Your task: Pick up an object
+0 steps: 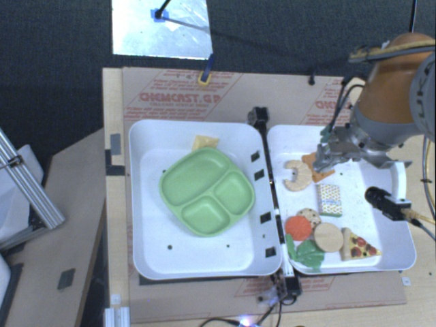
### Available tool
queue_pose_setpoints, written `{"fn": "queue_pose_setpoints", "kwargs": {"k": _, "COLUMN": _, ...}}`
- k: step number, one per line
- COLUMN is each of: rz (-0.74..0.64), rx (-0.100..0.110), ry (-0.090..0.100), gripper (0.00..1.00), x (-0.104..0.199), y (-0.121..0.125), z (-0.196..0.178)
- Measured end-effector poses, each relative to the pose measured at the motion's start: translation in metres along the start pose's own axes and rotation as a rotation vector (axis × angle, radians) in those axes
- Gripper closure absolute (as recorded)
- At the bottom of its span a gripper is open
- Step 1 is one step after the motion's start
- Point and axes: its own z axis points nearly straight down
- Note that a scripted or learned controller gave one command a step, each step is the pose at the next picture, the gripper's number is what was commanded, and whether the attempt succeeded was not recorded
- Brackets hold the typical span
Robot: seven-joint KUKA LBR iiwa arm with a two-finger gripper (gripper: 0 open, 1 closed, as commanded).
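Note:
My gripper (323, 163) hangs low over the upper part of the right bin (402, 251). It stands right above a small orange piece (324, 176), which peeks out on both sides of it. Whether the gripper touches that piece is hidden. A tan croissant-shaped piece (297, 175) lies just to its left. Below it sit a patterned square cracker (330, 199), a red tomato slice (298, 226), a speckled cookie (308, 215), a round tan disc (328, 237), a pizza slice (357, 244) and a green leaf (308, 254).
The left bin (146, 251) bears a green divided plate (206, 191), with a small yellow piece (204, 142) behind it. A black divider (268, 182) runs between the bins. A black cylinder on the arm (385, 204) overhangs the right bin's right side.

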Motion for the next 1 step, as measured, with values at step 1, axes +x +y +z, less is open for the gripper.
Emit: {"fn": "queue_pose_setpoints", "kwargs": {"k": 1, "rz": 0.003, "rx": 0.000, "ry": -0.002, "gripper": 1.00, "x": -0.0038, "y": 0.0081, "z": 0.0054}}
